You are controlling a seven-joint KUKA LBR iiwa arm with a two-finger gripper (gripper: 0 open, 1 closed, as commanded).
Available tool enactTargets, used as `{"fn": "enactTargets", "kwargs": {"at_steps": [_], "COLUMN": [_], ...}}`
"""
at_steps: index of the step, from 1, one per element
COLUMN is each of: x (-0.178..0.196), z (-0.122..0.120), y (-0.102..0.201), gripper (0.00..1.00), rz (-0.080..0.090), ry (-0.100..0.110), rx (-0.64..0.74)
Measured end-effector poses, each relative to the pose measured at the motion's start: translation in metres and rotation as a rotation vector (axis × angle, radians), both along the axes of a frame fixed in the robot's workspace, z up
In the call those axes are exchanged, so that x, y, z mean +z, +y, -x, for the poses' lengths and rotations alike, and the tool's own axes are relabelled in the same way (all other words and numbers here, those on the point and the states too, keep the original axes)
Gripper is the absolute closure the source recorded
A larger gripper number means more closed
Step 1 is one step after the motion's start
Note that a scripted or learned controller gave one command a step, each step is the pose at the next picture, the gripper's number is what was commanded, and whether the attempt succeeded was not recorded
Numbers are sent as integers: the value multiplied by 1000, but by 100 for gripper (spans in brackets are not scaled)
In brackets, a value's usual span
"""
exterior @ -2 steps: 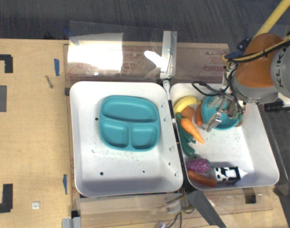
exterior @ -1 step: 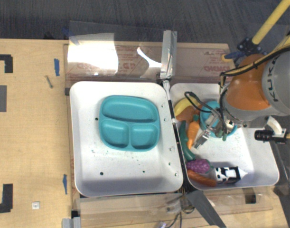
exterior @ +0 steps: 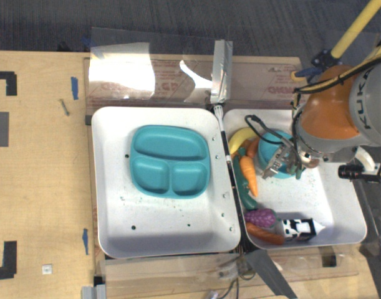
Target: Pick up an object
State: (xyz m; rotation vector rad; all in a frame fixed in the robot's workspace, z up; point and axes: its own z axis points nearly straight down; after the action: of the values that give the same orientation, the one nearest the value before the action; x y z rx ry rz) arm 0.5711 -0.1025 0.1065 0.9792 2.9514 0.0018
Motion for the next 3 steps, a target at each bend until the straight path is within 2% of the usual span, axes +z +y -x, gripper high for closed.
{"fn": "enactTargets", "kwargs": {"at_steps": [1, 2, 3], "x": [99, 128, 77], "z": [-7, -14, 26], "y": [77, 148, 79], "gripper": [100, 100, 100], "rz": [-14, -13, -6], "ry": [21, 25, 33], "rx": [-136, -135, 134]}}
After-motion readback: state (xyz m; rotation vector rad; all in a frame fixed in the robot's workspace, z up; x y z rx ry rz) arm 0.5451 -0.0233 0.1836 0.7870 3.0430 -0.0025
